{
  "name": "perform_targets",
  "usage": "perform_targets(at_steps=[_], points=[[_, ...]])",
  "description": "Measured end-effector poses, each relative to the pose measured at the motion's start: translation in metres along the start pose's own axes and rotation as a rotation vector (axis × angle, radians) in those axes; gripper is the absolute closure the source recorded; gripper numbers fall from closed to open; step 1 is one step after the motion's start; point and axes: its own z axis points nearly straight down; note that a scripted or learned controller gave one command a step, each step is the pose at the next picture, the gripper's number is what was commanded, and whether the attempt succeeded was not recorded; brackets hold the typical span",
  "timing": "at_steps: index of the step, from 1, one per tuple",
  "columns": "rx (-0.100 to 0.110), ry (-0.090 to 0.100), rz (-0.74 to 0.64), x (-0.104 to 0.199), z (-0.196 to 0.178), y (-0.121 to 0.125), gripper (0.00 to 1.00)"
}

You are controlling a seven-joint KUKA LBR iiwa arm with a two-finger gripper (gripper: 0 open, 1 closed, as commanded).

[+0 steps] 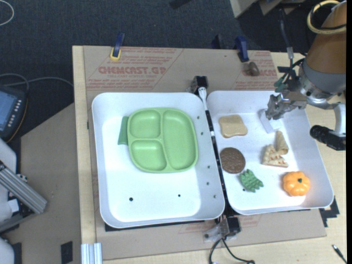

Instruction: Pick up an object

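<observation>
The right bin holds a tan bread slice, a brown round cookie, a green leafy piece, a beige pizza-like wedge and an orange pumpkin. My gripper hangs over the upper right part of that bin, to the right of the bread slice and just above the wedge. Nothing shows between its fingers.
The left bin carries a green divided plate. A black divider runs between the two bins. Blue and yellow clamps sit on the cardboard at the back. The arm's orange band stands at the far right.
</observation>
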Motion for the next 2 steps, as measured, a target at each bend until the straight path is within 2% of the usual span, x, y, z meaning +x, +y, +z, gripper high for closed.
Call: perform_targets(at_steps=[1, 2], points=[[-0.003, -0.001, 0.000, 0.053, -0.001, 0.012, 1.00], [0.000, 0.000, 0.003, 0.063, -0.016, -0.002, 1.00]])
